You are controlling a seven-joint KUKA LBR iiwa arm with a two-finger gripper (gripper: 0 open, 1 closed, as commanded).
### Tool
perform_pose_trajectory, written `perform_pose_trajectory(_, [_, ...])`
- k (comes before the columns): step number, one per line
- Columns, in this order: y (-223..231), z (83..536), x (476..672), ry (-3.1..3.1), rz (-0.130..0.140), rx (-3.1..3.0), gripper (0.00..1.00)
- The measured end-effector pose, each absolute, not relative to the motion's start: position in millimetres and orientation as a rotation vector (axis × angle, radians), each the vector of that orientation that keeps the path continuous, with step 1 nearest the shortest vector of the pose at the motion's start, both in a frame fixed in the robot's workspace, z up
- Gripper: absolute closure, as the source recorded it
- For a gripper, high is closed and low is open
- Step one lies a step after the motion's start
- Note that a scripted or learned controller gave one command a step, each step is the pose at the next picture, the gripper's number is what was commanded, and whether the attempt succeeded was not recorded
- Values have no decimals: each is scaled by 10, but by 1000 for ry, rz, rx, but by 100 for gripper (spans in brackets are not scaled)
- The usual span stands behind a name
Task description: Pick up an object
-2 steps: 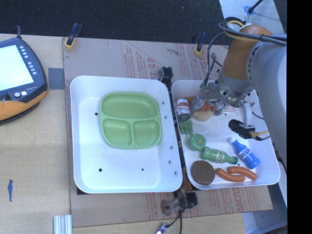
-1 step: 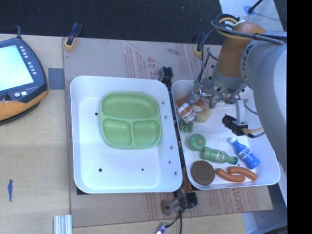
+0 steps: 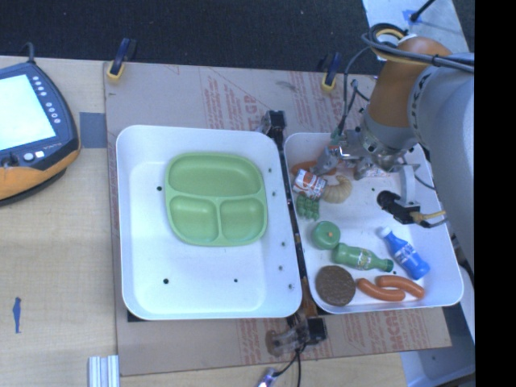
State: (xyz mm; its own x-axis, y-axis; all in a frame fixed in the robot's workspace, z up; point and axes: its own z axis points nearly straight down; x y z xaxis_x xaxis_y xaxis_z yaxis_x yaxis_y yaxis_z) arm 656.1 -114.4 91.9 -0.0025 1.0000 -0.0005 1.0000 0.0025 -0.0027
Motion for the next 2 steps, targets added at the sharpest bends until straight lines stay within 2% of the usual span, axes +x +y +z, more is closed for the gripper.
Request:
perform_pose_trajectory(1, [-1514,913,5666,-2222,7,-2216,0])
perform_pose_trajectory(2, [-1275,968,6525,-2210,26,-2215,0])
